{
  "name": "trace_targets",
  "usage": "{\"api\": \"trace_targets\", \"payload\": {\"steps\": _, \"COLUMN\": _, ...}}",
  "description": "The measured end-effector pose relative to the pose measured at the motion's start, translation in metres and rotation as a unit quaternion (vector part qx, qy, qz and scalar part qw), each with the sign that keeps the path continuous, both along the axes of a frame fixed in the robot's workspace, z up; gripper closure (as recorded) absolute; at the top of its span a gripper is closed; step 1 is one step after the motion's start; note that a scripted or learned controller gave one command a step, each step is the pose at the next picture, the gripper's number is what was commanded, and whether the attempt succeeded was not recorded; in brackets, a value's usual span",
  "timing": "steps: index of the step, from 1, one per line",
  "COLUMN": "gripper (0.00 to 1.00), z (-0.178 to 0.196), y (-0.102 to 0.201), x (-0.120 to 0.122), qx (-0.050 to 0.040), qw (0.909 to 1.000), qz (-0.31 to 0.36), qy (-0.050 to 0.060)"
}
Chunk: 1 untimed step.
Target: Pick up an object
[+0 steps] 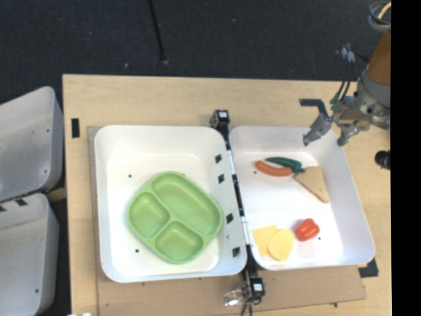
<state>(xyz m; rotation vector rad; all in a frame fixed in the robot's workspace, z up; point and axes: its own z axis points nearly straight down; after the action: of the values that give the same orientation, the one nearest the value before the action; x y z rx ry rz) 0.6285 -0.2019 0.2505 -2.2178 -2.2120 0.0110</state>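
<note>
1. Nearest the camera, in the right bin (348, 196), a round yellow piece (281, 245) overlaps a flat yellow slice (262, 236), with a small red pepper (306, 229) just beside them to the right.
2. Left of these, the left bin (105, 176) holds a green divided plate (173, 216), which seems too broad and flat for an easy pick.
3. Farther back in the right bin, a tan wedge (317, 184) lies close to a sausage (272, 169) and a dark green piece (287, 163); these last two touch.
4. At the far right corner of that bin hangs the pincer (331, 134), its two fingers spread apart with nothing between them, above the rim and not yet over any object.
5. Any of the small pieces would serve as the object to pick up. I judge the red pepper the best choice: it stands apart and has some height to close on.
6. To do it well, the arm should centre over the chosen piece, keep the fingers wide during descent, and avoid the crowded sausage pair, where a neighbour could be nudged or caught.
</note>
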Motion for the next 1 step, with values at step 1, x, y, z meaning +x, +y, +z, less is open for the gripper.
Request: {"api": "trace_targets", "payload": {"steps": 1, "gripper": 0.00, "z": 0.0081, "y": 0.0005, "x": 0.0023, "qx": -0.0010, "qw": 1.0000, "qz": 0.001, "qy": -0.006}}
